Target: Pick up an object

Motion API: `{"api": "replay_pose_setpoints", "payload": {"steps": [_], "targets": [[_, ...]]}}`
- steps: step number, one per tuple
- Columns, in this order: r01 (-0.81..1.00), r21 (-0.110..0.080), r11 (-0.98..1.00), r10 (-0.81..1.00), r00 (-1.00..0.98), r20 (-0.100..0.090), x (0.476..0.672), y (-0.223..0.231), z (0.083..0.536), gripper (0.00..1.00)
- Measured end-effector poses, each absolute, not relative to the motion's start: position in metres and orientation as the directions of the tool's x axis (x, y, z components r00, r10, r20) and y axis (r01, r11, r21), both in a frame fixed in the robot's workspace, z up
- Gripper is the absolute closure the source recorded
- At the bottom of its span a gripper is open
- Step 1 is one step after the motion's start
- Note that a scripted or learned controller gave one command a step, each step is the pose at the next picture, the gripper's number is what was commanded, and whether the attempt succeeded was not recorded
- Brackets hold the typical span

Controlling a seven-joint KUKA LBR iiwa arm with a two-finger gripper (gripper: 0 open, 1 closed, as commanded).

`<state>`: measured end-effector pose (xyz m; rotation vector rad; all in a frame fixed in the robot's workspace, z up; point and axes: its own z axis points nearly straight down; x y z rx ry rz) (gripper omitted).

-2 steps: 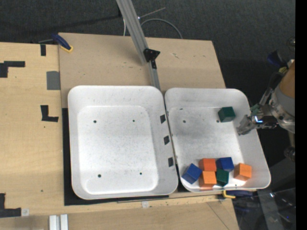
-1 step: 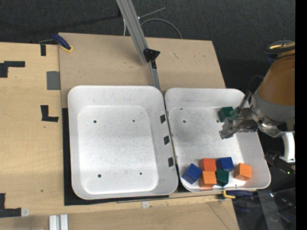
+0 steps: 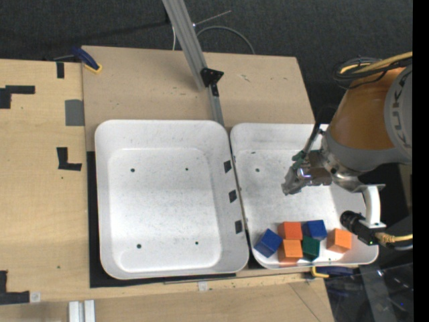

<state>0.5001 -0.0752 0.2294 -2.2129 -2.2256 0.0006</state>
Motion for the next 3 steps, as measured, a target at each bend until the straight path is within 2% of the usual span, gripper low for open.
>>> {"api": "replay_pose_setpoints", "payload": {"steps": [1,3], "targets": [[1.0,-0.002,0.006,1.0,-0.006,0.002,0.493,-0.024,0.237,1.0],[1.0,-0.004,0.007,1.0,-0.007,0.001,0.493,0.075,0.219,1.0]]}}
